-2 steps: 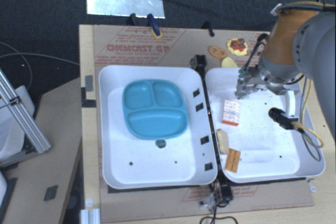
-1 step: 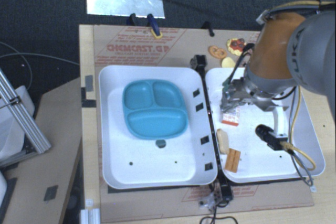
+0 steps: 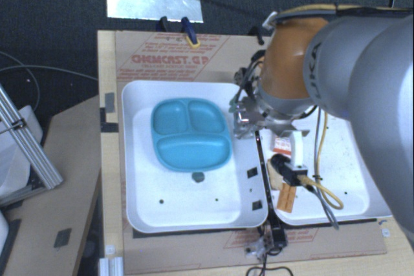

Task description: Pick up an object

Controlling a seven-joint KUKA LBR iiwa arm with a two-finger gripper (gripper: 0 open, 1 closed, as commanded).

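Red print reading "CHEMCAST GP" stands on the brown sheet point(image 3: 171, 48) just beyond the far rim of the left white bin point(image 3: 129, 139); further red print along the sheet's near edge is illegible.

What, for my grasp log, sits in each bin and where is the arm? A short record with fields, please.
left bin: blue divided plate; small dark piece just off its near edge
right bin: tan piece near its inner rim; much hidden by the arm
arm: reaches in from the right, over the right bin
claw: between the bins, beside the plate's right edge; grip state unclear
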